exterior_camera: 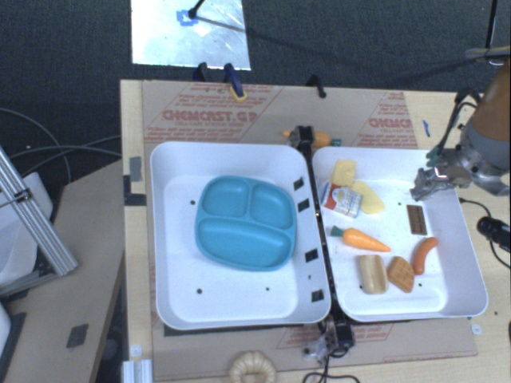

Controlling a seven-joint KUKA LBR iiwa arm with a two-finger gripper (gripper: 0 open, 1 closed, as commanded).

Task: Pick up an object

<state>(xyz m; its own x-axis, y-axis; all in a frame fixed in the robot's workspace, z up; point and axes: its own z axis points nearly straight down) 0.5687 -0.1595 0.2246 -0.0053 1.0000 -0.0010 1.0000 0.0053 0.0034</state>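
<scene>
The gripper (425,183) hangs over the far right edge of the right bin (471,290). I cannot tell how it is set, and nothing shows in it. The toy food lies in this bin. A carrot (361,240) is near the left wall. A small can (342,201) sits beside a cheese wedge (344,172) and a yellow chip (368,197) by the far left corner. A brown bar (416,219) and a sausage (424,254) lie near the right edge. A bread roll (370,274) and a cracker (401,274) sit by the near edge. The left bin (172,294) holds a blue tray (246,222) in its middle.
</scene>
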